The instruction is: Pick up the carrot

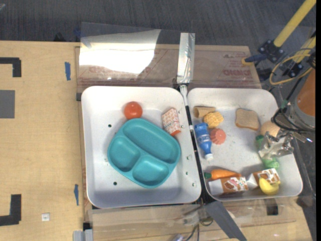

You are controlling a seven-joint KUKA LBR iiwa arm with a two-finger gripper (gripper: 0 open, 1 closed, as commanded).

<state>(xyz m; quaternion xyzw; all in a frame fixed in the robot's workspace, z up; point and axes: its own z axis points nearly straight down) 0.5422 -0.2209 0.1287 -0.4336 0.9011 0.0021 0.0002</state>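
Counter (35, 134): light wood panel, black tape marks near 9 o'clock edge, blue tape bits. Two white bins directly on it, side by side, touching: left bin (95, 185) centre, right bin (288, 190) toward 3 o'clock. Clear plastic sheet (118, 56) at 12 o'clock, behind left bin.

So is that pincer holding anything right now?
Pincer: cannot be told; it hangs over the right white bin, apart from the orange carrot.
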